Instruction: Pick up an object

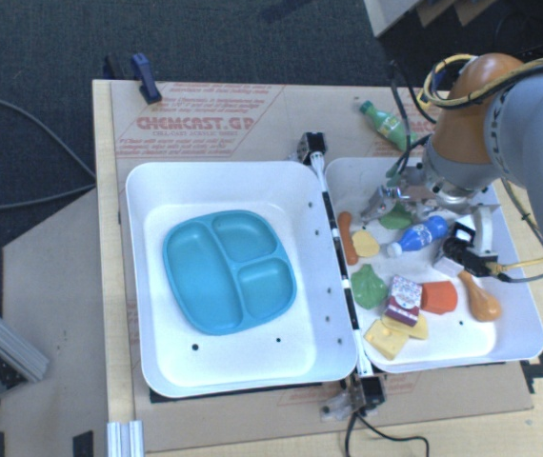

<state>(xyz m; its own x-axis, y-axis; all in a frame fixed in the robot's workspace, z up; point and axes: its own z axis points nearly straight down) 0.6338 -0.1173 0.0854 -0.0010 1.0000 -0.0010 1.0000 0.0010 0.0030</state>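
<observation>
Desk (205,131) — brown board, printed red lettering, carrying two white bins side by side.

Left bin (148,198): one blue tray (229,269) with three compartments, lying near the bin's middle. Nothing else in it.

Right bin (510,336): the loose stock. Along its left wall, an orange sausage (347,236) and a yellow piece (365,245); below those a green lump (369,287). Toward the near edge, a purple-and-white box (405,298), a red-orange block (439,297), yellow cheese wedges (388,336), and an orange pear shape (482,301) by the right wall. Mid-bin, a blue-and-white bottle (421,236) lying on its side, with a green scrap (397,219) just beside it.

Outside the bins, at the desk's far right edge: a green bottle (384,124), lying down.

Arm — grey, orange band, reaching over the far part of the right bin. Pincer (397,201) low over the far-left area of that bin, just above the green scrap and blue-and-white bottle; whether it is apart or together I cannot tell, as the wrist hides it.

Task status: judged early. No item is seen lifted or between fingers; every object lies in the bin. Left to do — close on one item, likely the scrap or bottle nearest, and raise it clear.
</observation>
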